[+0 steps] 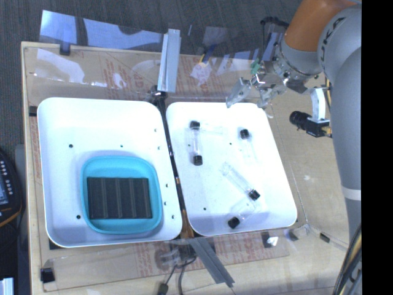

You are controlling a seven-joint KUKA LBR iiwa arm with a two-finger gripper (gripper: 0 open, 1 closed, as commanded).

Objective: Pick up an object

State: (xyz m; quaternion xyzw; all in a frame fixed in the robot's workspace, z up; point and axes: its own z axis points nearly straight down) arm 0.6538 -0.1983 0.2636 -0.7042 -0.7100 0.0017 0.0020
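Note:
Several clear tubes with black caps lie in the right white bin [279, 165]. One tube [195, 143] lies near the bin's left wall with a black cap at each end. A second tube [245, 137] rests at the back right, a third [239, 182] lies slanted in the middle, and a fourth [241, 217] sits by the front wall. My gripper [250, 97] hovers over the far right rim of this bin, open, with nothing between its fingers [236, 97]. It stands above and behind all the tubes.
The left white bin [55, 121] holds a blue tray [121, 195] with a dark ridged insert. A metal bar [167, 60] stands behind the gap between the bins. The grey arm [341, 72] fills the right side.

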